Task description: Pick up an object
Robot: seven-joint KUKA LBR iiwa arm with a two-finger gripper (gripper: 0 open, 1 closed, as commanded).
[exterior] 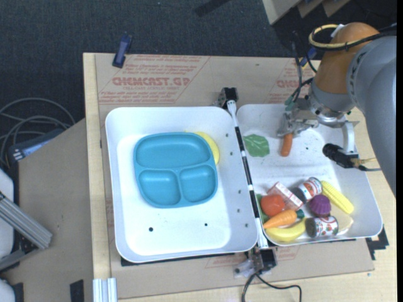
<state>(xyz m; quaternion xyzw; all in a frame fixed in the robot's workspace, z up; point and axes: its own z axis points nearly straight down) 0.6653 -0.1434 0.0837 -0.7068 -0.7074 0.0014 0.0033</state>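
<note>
Claw [291, 129] in right white shallow bin [359, 181], seemingly gripping small orange carrot-shaped toy [286, 145] hanging below; grip partly hidden.

One camera here, fixed high above the bench [94, 168] and looking down at a slant, so the far edge sits at the top of the picture and the near edge at the bottom. It stands back enough to take in both white bins whole, the left bin [119, 187] and the right bin [365, 187], with dark floor beyond on the far and left sides. The arm [371, 74] comes in from the right.
</note>
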